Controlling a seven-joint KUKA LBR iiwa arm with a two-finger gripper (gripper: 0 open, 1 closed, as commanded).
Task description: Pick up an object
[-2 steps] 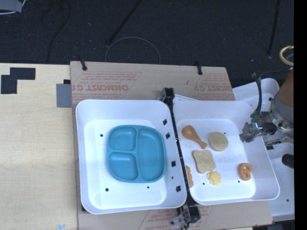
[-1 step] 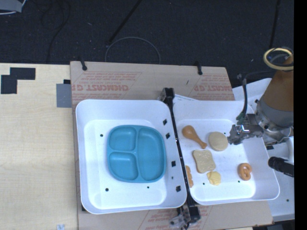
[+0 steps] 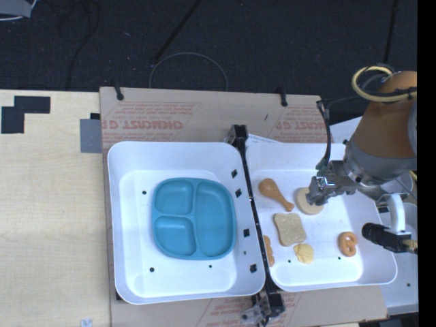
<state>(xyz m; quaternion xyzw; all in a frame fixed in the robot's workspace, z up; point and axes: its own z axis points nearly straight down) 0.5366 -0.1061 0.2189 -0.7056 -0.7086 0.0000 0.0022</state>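
**Arm down in the right bin, nothing lifted yet**

Nearest to me, along the front of the right bin (image 3: 381,278), lie a small yellow piece (image 3: 304,253) and a pretzel (image 3: 347,243), well apart from each other. Just behind them sits a slice of toast (image 3: 290,228), flat on the white floor. A step further back the gripper (image 3: 315,195) is down low over a pale round biscuit (image 3: 311,205), touching it or very nearly; from here I cannot tell whether its fingers are spread or pressed together, since they are too small and dark to read. Beside it, to the left, rests a drumstick (image 3: 275,192).

In the left bin (image 3: 129,176) a blue divided plate (image 3: 193,218) lies alone.

As I judge it, the pick is only at the reaching stage: every item rests on the bin floor, none is raised, so the grasp and the lift are both left to do.

Behind the bins a cardboard sheet (image 3: 204,114) carries red printing, upside down from my side; it looks like "CHEMCAST GP", though I am not sure of it
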